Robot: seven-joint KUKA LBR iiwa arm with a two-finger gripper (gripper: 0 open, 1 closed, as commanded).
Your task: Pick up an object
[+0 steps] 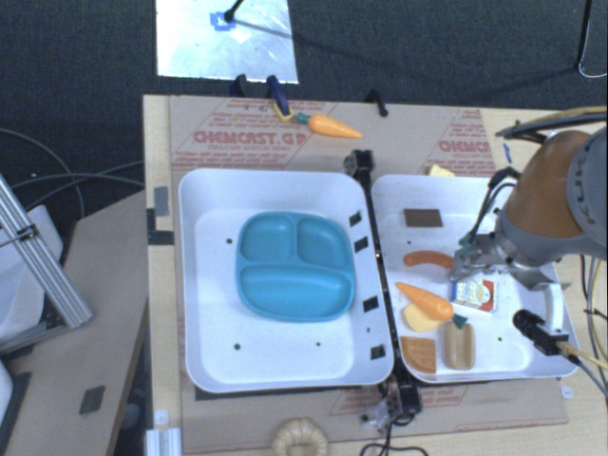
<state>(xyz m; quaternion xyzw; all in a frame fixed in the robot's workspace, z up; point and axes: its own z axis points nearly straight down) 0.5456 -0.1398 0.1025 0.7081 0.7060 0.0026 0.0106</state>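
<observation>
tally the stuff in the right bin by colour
Orange: 2, the orange toy carrot and the orange-red sausage
Brown or tan: 3, the dark brown flat square, the tan waffle square, the tan bread roll
White: 1, the white printed packet
Total: 6

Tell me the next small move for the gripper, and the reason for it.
Probably a short descent straight down. The gripper sits low in the right bin, right over the small white and red packet, with the hot dog just beside it. Nothing shows between its fingers yet, so lowering onto the packet seems the likeliest step before closing.
</observation>
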